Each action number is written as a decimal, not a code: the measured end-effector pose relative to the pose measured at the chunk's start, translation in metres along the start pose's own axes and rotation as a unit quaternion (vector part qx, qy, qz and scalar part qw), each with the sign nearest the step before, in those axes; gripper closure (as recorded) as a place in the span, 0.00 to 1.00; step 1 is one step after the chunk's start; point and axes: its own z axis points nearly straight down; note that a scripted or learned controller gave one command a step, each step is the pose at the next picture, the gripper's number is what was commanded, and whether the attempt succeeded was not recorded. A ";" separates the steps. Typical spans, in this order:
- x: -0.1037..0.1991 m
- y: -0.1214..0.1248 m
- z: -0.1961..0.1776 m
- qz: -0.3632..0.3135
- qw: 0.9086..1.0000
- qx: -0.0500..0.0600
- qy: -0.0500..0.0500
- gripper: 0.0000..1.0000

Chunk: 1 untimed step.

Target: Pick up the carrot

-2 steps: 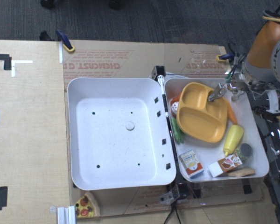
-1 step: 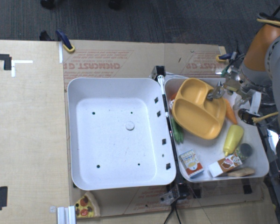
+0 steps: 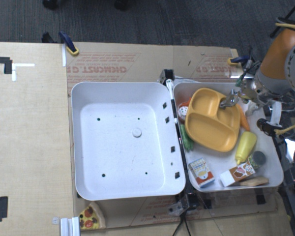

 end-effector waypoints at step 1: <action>-0.007 0.000 -0.016 0.000 1.000 0.003 -0.007 1.00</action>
